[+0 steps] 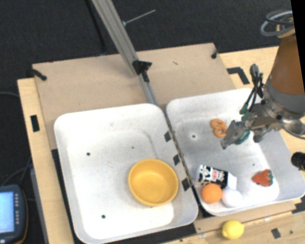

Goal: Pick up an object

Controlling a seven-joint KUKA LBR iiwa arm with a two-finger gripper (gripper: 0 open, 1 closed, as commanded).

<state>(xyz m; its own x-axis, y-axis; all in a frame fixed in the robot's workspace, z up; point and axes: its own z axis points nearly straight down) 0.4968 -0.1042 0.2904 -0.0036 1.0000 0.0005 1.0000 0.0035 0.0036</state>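
Note:
My gripper (230, 137) hangs over the right bin (197, 111), just below and right of a small orange pretzel-shaped piece (218, 127). Nothing shows between its fingers. Near the bin's front edge lie a black-and-white carton (214, 176), an orange ball (211, 193) and a white ball (231, 197). A red strawberry-like object (262, 178) rests at the front right of the same bin. The left bin (86, 140) holds a yellow bowl (153, 181).
A yellow lemon (232, 229) sits on the bench in front of the right bin. A grey metal pole (118, 32) slants down to the gap between the bins. A handheld screen (4, 219) lies off the bench at the left.

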